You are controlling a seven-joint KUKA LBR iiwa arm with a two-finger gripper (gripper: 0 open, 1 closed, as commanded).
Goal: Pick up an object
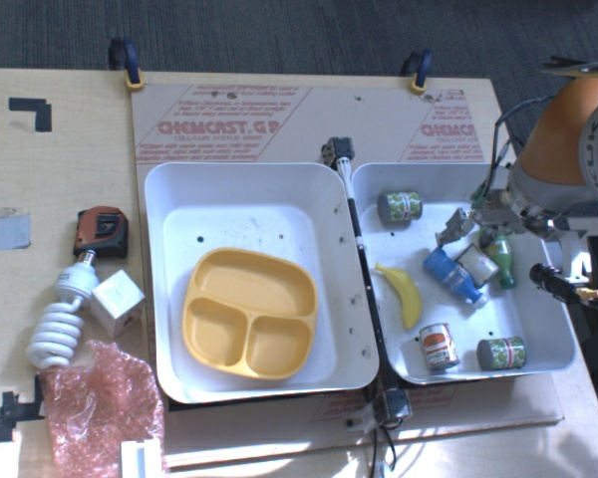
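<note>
You are looking down on two shallow white bins side by side on a bench. In the left white bin (pixel 169 267) lies a yellow plastic three-compartment tray (pixel 249 312). The right white bin (pixel 553 342) holds a yellow banana (pixel 404 292) near its left wall, a green-labelled can lying on its side (pixel 400 206) toward the far corner, a red-and-white labelled can (pixel 438 348) and a second green-labelled can (pixel 501 352) along the near edge, and a blue-and-white packet (pixel 453 272) beside a green bottle (pixel 500 258) at the middle. The grey arm with the orange band (pixel 568 137) reaches in from the right, and its gripper (pixel 468 229) sits low over the packet and bottle; you cannot tell from here whether its fingers are spread or closed, or whether they hold anything. Outside the bins, at left, rest a white spiral light bulb (pixel 62 317), a white cube (pixel 118 295), an orange-and-black tape measure (pixel 102 231) and a crumpled pink plastic bag (pixel 100 401).
</note>
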